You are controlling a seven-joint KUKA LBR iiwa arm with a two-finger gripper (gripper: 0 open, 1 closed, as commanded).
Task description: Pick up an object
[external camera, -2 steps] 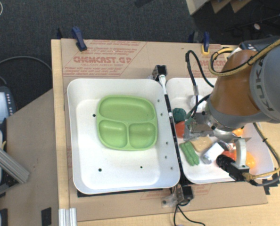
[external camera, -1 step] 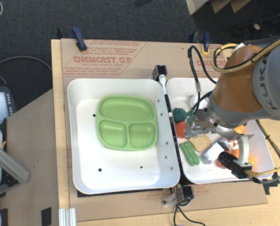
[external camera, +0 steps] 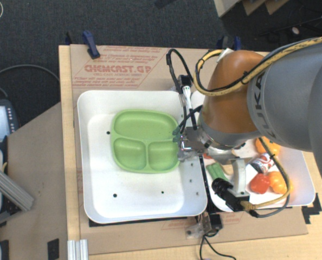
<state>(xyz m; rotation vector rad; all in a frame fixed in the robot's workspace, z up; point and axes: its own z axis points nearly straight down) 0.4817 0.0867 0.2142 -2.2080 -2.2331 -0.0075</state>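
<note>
The green divided plate [external camera: 143, 141] looks like smooth moulded plastic with a soft, half-matt sheen; the left bin [external camera: 96, 161] around it is glossy white plastic, smooth and dotted with small dark holes; the right bin [external camera: 302, 183] has the same white gloss; the counter [external camera: 123, 64] shows as flat brown board, matt, printed with red lettering; the arm [external camera: 291, 96] has a smooth grey painted shell with a dull shine, and its orange band [external camera: 229, 99] is glossier, catching light; the orange and red items [external camera: 266, 182] look like shiny plastic; the floor [external camera: 31, 26] is dark, rough carpet.
</note>
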